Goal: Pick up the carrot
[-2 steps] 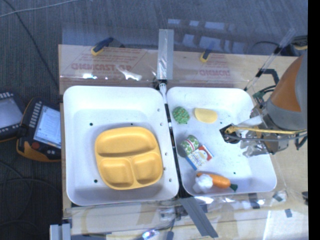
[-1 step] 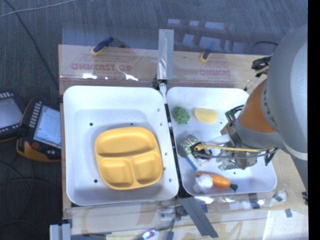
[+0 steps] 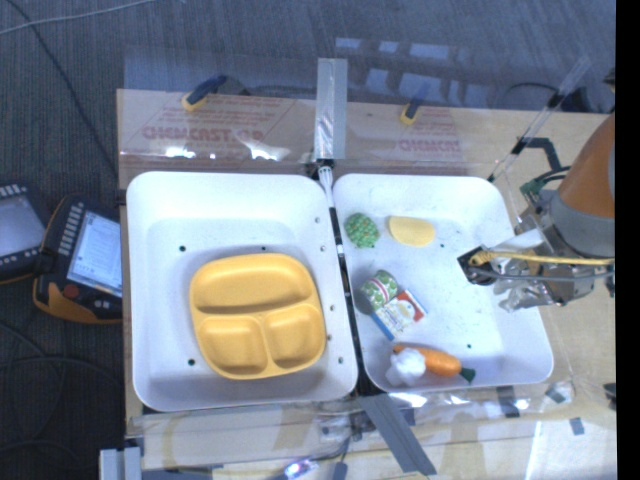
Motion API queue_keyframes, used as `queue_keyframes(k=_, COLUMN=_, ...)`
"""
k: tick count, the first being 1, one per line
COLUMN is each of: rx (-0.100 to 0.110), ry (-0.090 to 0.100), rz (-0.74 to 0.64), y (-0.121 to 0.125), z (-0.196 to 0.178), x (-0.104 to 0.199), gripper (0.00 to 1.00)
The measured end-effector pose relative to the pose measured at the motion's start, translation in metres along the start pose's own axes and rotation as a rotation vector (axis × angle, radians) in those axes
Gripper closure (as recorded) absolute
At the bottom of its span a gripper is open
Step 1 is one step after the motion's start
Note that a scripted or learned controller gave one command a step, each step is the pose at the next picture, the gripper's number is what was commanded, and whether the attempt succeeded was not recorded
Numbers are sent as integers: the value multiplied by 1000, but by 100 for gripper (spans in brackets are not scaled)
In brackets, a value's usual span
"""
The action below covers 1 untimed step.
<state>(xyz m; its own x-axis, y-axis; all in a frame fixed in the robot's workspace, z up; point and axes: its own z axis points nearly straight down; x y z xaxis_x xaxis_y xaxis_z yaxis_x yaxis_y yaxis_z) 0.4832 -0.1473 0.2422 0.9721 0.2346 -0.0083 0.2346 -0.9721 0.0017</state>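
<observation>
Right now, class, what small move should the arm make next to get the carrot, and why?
Probably slide the gripper toward the view's lower left until it is over the carrot. The gripper sits by the right wall of the right bin, apart from the carrot, which lies at the near wall against a white object.

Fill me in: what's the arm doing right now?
The grey KUKA arm's gripper hangs over the right side of the right white bin, well apart from the orange toy carrot. The carrot lies near the bin's front wall, beside a small white lump. A yellow divided plastic plate sits in the left bin.
</observation>
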Motion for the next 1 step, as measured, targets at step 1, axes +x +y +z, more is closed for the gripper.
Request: queue_keyframes(k=1, rx=0, ry=0, rz=33, y=41, z=-26, x=14, gripper=100)
